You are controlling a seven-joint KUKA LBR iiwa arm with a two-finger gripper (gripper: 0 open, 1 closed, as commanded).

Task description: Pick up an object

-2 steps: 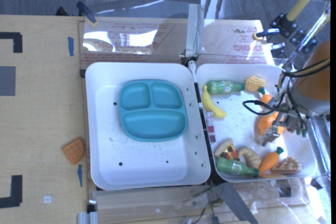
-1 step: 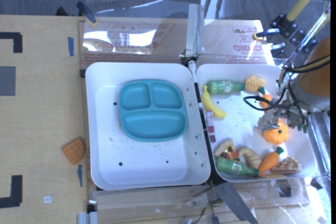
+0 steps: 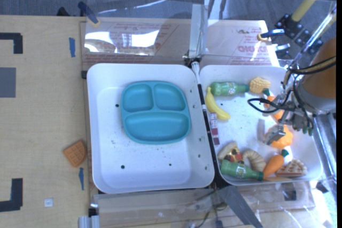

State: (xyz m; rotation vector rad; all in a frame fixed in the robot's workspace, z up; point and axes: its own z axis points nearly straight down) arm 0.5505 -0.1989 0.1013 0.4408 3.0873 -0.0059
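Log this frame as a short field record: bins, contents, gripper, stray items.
left bin: holds a blue three-compartment plastic plate
right bin: toy food, including a yellow banana, a green bottle near the far wall, a second green bottle near the front wall, an orange carrot
gripper: low over the right bin's right side, at an orange toy; grasp not discernible
stray: tan waffle piece on the bench, left of the left bin
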